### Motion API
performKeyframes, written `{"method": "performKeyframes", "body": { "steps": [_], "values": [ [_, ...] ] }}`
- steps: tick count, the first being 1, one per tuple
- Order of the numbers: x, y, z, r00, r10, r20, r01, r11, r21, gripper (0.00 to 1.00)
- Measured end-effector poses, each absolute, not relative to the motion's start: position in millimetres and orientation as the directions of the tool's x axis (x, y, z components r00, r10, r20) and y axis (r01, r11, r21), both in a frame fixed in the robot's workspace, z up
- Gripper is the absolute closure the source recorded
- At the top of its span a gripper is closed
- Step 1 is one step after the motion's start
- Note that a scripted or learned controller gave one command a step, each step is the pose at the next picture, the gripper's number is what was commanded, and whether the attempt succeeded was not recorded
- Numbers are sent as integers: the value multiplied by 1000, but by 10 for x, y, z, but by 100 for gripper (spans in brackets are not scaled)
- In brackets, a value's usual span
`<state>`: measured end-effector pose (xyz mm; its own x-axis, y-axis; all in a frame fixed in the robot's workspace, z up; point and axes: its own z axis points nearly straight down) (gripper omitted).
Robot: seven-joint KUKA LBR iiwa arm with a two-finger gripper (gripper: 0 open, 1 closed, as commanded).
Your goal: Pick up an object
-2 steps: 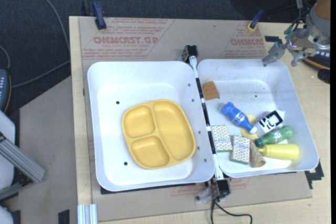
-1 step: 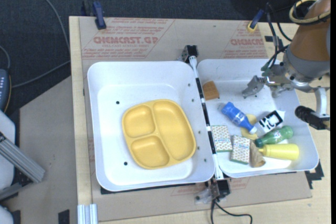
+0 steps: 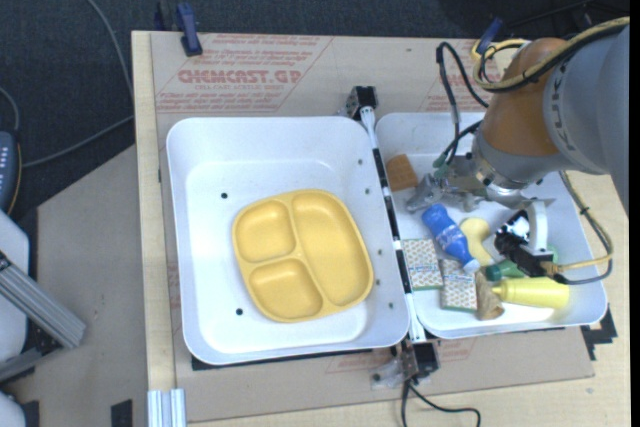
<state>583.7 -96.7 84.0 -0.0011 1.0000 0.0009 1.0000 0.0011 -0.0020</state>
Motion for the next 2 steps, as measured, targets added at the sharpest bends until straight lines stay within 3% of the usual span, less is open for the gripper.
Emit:
{"method": "performKeyframes", "body": {
  "steps": [1,2],
  "values": [
    [5455,-947,843,1,1000,1,1000,-1,-2,0],
    [5460,-946,942,2,1000,1,1000,-2,0,100]
  ]
}}
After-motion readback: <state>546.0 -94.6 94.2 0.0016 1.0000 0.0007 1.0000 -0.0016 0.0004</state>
